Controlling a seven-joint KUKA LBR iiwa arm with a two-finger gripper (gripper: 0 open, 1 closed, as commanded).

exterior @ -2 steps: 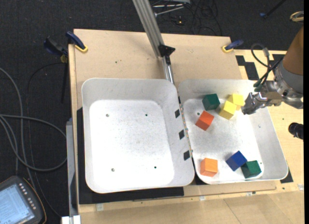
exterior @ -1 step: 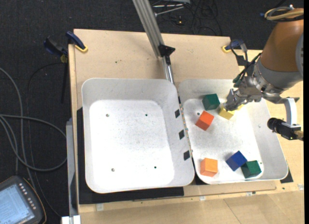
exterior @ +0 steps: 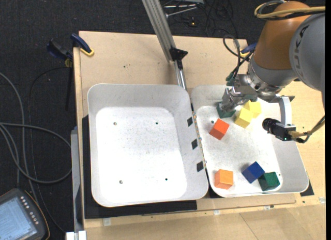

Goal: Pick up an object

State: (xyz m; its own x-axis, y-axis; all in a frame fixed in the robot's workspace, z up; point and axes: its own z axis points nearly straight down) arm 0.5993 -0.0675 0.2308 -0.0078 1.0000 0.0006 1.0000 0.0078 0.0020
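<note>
End effector (exterior: 231,101) over right bin (exterior: 289,153), yellow block (exterior: 247,114) just beside

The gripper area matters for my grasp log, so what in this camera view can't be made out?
- Gripper: its fingers are hidden under the wrist, so open, shut or holding is unclear.
- Dark green thing below the gripper: partly covered by it, shape unclear.
- Yellow block: its top edge is hidden by the arm.
- Arm: cut off by the right edge.
- Far corner of the right bin: covered by the arm.
</note>
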